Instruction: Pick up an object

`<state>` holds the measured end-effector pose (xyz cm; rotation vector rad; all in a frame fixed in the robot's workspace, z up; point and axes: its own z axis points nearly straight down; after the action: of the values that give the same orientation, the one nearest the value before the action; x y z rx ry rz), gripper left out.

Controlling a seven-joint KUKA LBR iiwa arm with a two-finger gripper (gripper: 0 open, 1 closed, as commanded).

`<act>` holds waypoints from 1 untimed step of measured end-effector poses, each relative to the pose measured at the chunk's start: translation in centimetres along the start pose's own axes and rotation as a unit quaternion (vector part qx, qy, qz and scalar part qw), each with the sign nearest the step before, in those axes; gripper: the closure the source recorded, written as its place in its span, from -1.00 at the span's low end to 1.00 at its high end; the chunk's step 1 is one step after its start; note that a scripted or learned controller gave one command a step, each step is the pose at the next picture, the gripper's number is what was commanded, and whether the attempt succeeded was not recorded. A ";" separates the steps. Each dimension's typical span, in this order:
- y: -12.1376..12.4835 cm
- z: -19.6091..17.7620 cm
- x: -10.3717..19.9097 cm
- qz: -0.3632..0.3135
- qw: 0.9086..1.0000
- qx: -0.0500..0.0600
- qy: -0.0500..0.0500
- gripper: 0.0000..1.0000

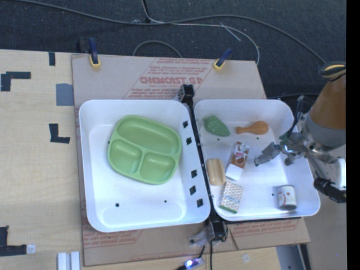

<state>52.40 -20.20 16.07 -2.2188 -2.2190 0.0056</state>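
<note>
Nothing's picked up yet — gripper (265, 156) hangs over the right bin (256, 107) near the packet (240, 154), jaws' state I can't tell.

A brown cardboard sheet (169, 77) is lying on the wooden counter (34, 151), two clamps (93, 55) are pinning its far edge, and black cables (169, 16) are trailing beyond.
</note>
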 end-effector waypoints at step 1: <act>-0.1 6.0 0.5 0.001 1.000 -0.003 -0.001 -1.00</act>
<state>52.31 -19.66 10.07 -2.2245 -2.2211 0.0030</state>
